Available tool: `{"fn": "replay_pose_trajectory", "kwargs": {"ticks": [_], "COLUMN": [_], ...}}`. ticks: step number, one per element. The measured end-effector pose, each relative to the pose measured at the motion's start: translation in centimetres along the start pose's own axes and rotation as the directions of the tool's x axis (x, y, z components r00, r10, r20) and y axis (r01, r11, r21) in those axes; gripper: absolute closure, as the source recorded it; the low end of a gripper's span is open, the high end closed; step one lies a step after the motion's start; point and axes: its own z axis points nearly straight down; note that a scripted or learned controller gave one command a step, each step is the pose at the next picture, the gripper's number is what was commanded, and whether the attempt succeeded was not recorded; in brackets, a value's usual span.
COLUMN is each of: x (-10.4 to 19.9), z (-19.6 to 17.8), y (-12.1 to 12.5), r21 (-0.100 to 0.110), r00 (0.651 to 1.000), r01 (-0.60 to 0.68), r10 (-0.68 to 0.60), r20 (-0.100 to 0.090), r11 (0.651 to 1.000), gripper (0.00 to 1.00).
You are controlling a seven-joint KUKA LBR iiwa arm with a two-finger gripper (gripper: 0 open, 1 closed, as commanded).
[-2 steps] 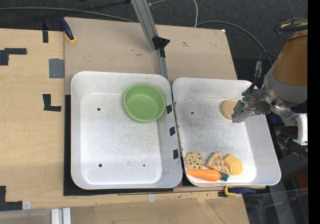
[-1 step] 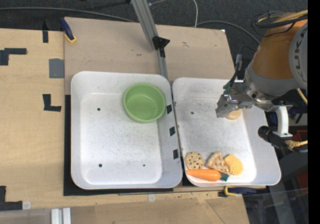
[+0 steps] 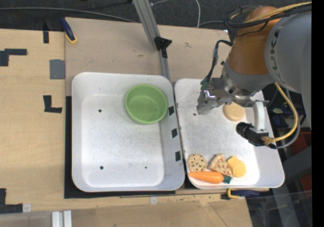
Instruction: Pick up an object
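Over the right bin (image 3: pixel 263 168), upper part. My gripper (image 3: pixel 206 103) hangs above bare floor, nothing between the fingers; whether they stand apart or together I cannot tell from this slant.

Candidates: a pale disc (image 3: pixel 234 112) just beside me, partly under my wrist. Low edge of the same bin: cookie (image 3: pixel 196 162), cracker (image 3: pixel 219 163), a yellow piece (image 3: pixel 237 167), carrot (image 3: pixel 206 177), all crowded and touching.

The disc looks best (alone, close). Centre over it, descend straight, close across its width.

Disc smooth, flat, round: likely slips. Carrot tapered, glossy. Bowl (image 3: pixel 146 103) in the left bin (image 3: pixel 91 170): green, smooth plastic, thin rim.
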Motion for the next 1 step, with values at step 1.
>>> {"fn": "replay_pose_trajectory", "kwargs": {"ticks": [1], "x": [5.14], "z": [-0.60], "y": [2.00], "r21": [-0.001], "r00": [1.000], "r01": [0.000], "r10": [0.000], "r20": [-0.001], "r11": [1.000], "gripper": [1.00]}}
